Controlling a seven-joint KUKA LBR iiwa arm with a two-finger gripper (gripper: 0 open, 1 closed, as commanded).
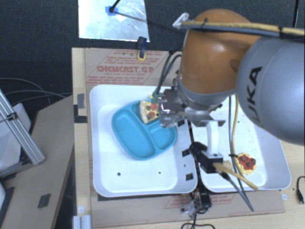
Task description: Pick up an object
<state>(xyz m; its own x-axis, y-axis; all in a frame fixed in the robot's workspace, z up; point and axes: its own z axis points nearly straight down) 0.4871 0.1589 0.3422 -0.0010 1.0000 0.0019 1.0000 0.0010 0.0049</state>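
Hanging low over the left bin (143, 182), the grey and orange arm (214, 66) reaches in from the right, and its bulk covers the far end of the divide between the two bins. The claw (164, 114) sits at the far right corner of a blue plate (138, 137); I cannot tell whether it is apart, together or clamped on anything.

The plate lies slantwise in the middle of the left bin and has shallow compartments. A toy pizza slice (148, 110) rests on the plate's far right edge, touching or just beside the claw. The slice's long axis runs roughly from far to near, leaning a little. Its pale crust edge shows on the left, its red topping faces up, and its right side is hidden by the claw, so I cannot say which way the tip points.

A second pizza slice (246, 162) lies in the right bin (274, 175), near its front, well apart from the first. Both bins stand on a cardboard sheet (124, 66) with red lettering. Beyond it lies a shiny sheet (112, 13).
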